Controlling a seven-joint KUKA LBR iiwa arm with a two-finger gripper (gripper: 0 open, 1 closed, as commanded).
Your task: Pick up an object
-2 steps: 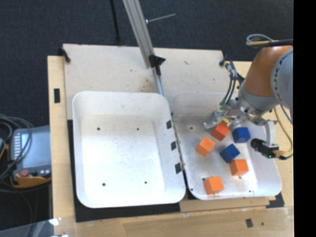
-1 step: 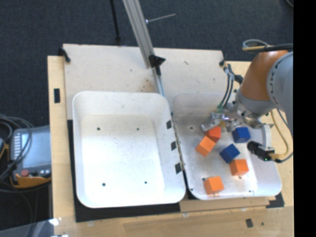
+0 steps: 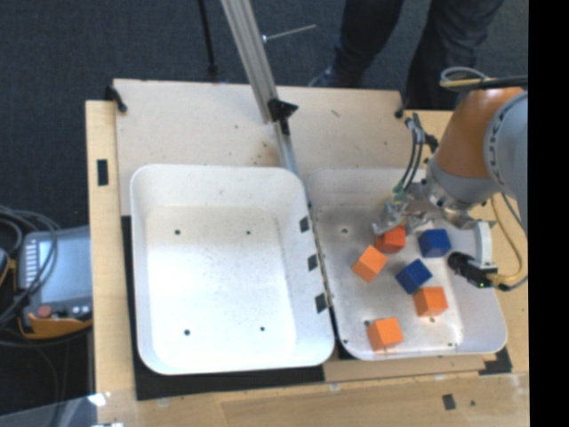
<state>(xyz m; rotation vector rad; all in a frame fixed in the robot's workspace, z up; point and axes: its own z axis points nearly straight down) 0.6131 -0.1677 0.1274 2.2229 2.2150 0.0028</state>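
The right bin [image 3: 462, 332] holds several small blocks. An orange block [image 3: 371, 262] lies near its middle, another orange block [image 3: 430, 301] sits further right, and a third orange block [image 3: 385, 333] rests near the front. One blue block [image 3: 434, 242] lies toward the right and a second blue block [image 3: 413, 275] sits just below it. My gripper [image 3: 392, 227] is low in the bin's upper middle, right over a red-orange block [image 3: 394, 237] that sits at its tip. Whether that block is gripped cannot be told.
The left bin [image 3: 151, 194] lies beside the right one. A slanted aluminium bar [image 3: 253, 52] runs from the top down to the gap between the bins. A person's legs [image 3: 391, 16] stand behind the bench. A pendant [image 3: 53, 278] with cables sits at far left.
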